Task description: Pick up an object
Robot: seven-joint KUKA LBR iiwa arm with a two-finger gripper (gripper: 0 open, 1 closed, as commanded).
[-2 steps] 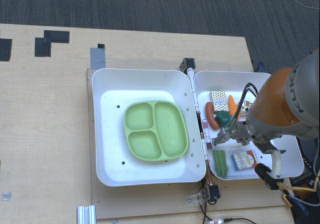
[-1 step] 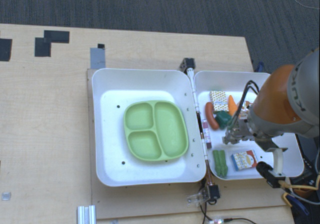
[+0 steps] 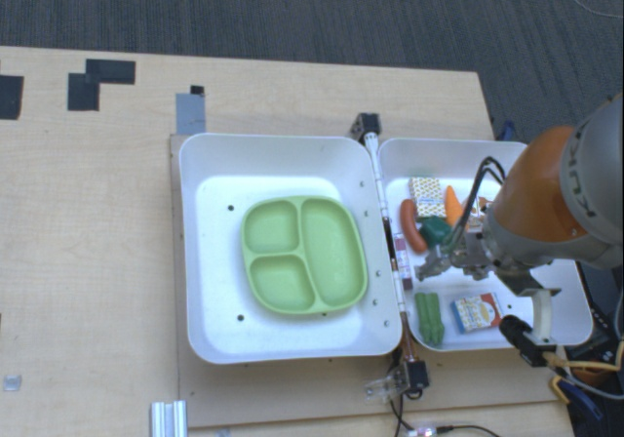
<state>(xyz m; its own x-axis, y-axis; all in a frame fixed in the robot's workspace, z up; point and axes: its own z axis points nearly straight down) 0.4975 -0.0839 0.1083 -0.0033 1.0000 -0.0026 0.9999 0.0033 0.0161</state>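
The right bin (image 3: 575,328) holds several small objects. At its back are a patterned white box (image 3: 426,193) and an orange carrot (image 3: 452,202). A red sausage (image 3: 412,228) lies by the left wall, with a dark green piece (image 3: 435,228) beside it. Near the front lie a green cucumber (image 3: 429,317) and a small printed carton (image 3: 475,312). My gripper (image 3: 441,260) hangs low over the middle of this bin, just in front of the dark green piece and behind the cucumber. Nothing visible sits in its grasp.
The left bin (image 3: 210,230) carries a light green divided plate (image 3: 303,255). A ridge with a black clamp (image 3: 367,125) separates the two bins. The grey and orange arm (image 3: 546,201) covers the right bin's right half. Cables (image 3: 409,381) lie at the front edge.
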